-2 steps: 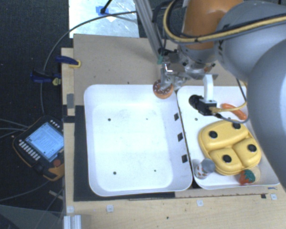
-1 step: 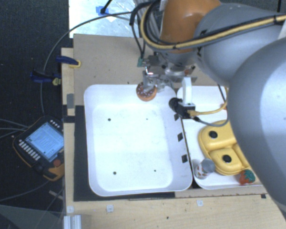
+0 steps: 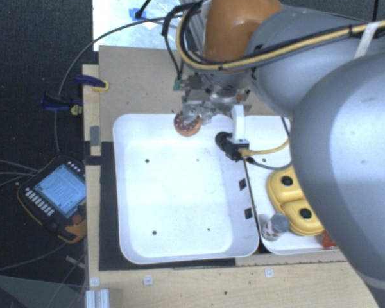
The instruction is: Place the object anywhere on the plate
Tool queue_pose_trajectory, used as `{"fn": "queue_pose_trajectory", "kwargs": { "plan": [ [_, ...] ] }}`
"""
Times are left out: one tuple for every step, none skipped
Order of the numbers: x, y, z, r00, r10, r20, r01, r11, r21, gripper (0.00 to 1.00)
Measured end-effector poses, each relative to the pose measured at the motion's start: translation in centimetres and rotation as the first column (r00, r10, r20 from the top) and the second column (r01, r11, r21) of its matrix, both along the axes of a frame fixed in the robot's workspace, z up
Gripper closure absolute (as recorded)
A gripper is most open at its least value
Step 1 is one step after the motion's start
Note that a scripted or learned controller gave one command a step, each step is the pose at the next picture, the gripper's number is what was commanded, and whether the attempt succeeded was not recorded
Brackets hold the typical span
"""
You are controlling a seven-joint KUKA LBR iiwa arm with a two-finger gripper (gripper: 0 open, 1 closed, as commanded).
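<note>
A handheld control pendant (image 3: pixel 54 196) with a lit blue screen lies on the dark floor left of the bench, cables (image 3: pixel 25 255) trailing round it. 2 blue clamps (image 3: pixel 90 82) grip the bench's left edge. In the right white bin (image 3: pixel 289 248) sits a yellow moulded piece (image 3: pixel 294 201), a small grey item (image 3: pixel 277 224) just beside it
</note>
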State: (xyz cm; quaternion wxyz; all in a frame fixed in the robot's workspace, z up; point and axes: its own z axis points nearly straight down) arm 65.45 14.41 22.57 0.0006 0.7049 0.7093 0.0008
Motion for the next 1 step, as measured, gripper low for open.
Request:
{"fn": "queue_pose_trajectory", "kwargs": {
  "plan": [
    [-0.01, -0.08, 0.08, 1.000, -0.001, 0.000, 0.001, 1.000, 0.000, 0.00]
  ]
}}
